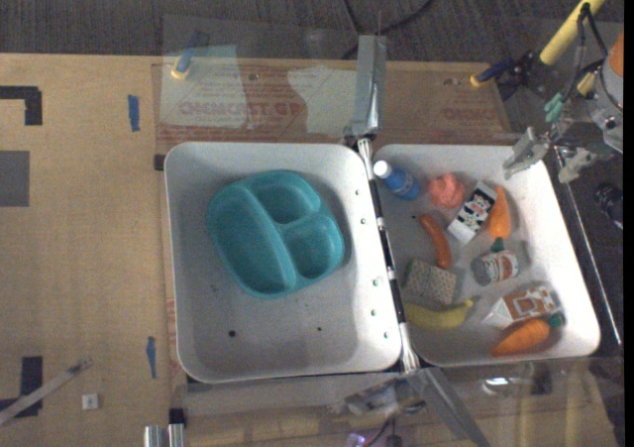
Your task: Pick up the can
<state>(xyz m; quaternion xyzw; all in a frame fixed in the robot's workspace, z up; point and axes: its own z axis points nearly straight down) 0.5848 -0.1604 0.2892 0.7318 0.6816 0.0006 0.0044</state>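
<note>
The can is small and silver with a reddish label, and it lies on its side in the middle of the right bin. My gripper hangs at the far right corner of that bin, well behind and to the right of the can. Its two fingers are spread apart with nothing between them. Close around the can lie an orange carrot, a white carton, a speckled sponge and a second carton.
The right bin also holds a blue bottle, a pink lump, a sausage, a banana and another carrot. A teal divided plate sits in the left bin.
</note>
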